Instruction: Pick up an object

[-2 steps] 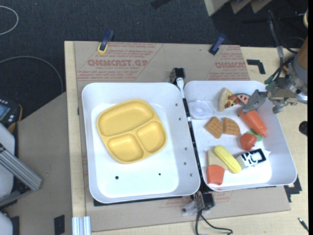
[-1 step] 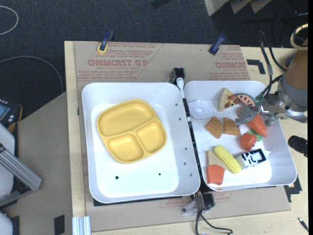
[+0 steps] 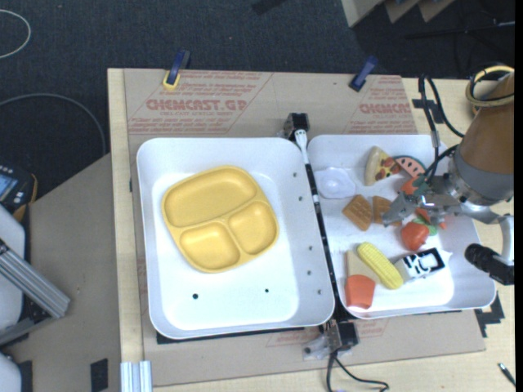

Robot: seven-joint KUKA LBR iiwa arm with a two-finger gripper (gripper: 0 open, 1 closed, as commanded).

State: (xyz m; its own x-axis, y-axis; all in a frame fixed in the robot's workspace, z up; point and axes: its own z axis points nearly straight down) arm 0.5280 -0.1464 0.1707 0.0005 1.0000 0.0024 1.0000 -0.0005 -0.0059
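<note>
Reaching in from the right, the gripper (image 3: 418, 202) hangs low in the right bin (image 3: 466, 296), just above a toy tomato (image 3: 413, 235); whether its fingers are parted or closed cannot be told. Nearby lie a corn cob (image 3: 380, 265) and crackers (image 3: 358, 211). The left bin (image 3: 155, 235) holds a yellow divided plate (image 3: 219, 217).
</note>
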